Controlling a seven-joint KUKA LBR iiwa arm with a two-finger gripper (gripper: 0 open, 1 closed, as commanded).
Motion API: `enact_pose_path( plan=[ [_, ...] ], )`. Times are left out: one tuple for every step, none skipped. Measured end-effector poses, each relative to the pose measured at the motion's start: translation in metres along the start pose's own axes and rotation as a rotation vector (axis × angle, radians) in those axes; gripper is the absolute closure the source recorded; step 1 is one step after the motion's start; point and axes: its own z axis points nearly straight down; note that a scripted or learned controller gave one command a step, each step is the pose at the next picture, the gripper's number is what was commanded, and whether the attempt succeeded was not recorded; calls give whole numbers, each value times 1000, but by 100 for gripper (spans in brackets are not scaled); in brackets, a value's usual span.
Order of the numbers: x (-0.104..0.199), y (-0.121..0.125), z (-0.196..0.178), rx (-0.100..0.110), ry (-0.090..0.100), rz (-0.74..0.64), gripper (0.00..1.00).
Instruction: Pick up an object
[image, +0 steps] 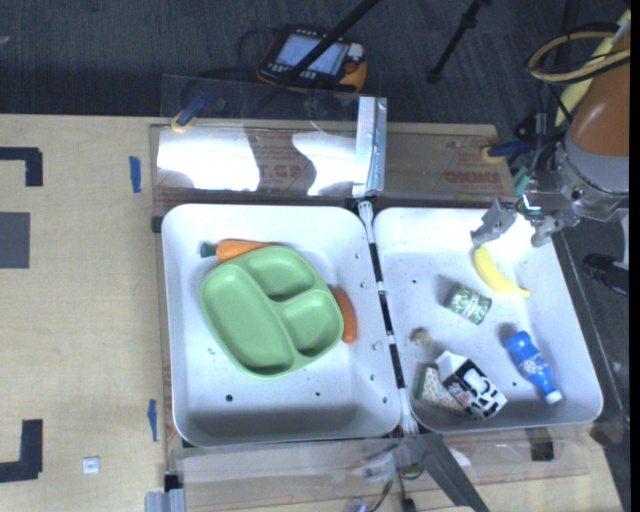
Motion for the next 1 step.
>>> enact_pose_path(
  plan=[
    [-35,8,68,1,0,125,0]
  ],
)
